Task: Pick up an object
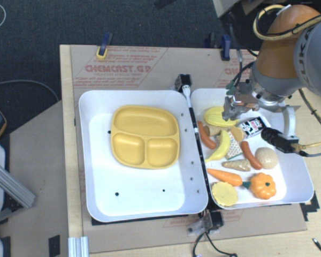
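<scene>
Here the pincer hangs over the right bin (grip state hidden) above a banana.

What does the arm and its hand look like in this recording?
The arm is grey with a broad orange band above the wrist. A yellow-and-black cable loops around the orange section. The hand is a small metallic grey unit, with a black cable trailing beside it.

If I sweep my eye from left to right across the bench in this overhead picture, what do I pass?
Left bin → yellow divided plate → hot dog → carrot → small pumpkin → right bin's far edge.
</scene>
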`<control>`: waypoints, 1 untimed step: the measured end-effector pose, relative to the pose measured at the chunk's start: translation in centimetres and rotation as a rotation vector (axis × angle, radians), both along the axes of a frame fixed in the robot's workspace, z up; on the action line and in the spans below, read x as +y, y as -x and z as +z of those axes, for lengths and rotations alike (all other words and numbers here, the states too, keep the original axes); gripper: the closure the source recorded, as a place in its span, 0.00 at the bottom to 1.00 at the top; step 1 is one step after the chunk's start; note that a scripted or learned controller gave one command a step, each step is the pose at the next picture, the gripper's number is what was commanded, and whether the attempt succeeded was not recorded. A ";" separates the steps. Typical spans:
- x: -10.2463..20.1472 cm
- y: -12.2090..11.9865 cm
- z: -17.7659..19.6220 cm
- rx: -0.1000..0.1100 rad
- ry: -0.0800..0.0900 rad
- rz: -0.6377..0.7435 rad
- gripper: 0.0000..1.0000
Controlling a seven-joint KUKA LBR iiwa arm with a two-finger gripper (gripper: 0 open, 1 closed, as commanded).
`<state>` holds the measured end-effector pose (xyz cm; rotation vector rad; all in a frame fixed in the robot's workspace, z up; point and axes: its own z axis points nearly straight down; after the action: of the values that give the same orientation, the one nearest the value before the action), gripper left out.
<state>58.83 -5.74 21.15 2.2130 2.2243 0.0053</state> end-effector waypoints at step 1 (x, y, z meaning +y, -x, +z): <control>1.4 -4.5 1.6 -0.002 0.001 -0.002 1.00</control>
<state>63.38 -4.39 22.77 2.2135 2.2210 0.0068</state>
